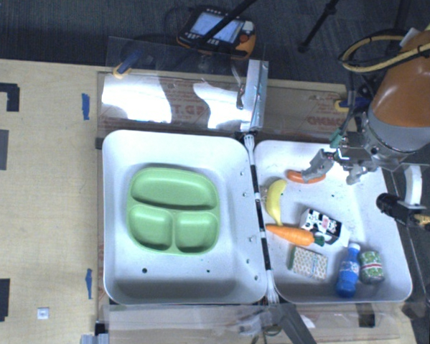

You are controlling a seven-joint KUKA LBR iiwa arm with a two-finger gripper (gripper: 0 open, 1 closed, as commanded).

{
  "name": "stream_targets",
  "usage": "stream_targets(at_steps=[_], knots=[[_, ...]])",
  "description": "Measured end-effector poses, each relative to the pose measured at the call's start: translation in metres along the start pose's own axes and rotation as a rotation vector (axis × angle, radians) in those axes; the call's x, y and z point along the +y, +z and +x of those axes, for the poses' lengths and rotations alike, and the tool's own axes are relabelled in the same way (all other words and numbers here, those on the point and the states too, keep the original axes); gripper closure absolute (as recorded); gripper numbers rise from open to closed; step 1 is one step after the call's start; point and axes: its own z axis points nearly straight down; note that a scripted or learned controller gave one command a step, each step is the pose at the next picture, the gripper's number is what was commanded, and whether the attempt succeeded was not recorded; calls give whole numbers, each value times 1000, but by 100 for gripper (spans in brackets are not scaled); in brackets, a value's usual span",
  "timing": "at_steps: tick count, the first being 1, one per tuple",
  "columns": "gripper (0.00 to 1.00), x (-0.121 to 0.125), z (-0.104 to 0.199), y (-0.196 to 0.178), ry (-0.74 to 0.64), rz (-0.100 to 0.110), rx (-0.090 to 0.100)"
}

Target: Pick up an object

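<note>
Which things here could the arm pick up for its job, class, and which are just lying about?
Could be picked up, all in the right bin:
banana
carrot
small orange piece by the end effector
blue bottle
green can
patterned packet
black-and-white packet

Just lying about:
green divided tray in the left bin
handheld device beyond the bench

Green divided tray [174, 208] sits in left white bin [116, 270]. Clear plastic sheet [176, 94] lies behind it. Handheld screen device [217, 30] on dark floor beyond bench.
</note>
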Motion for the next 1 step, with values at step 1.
stream_targets(at_steps=[1], knots=[[0, -33, -6, 137, -146, -4, -1]])
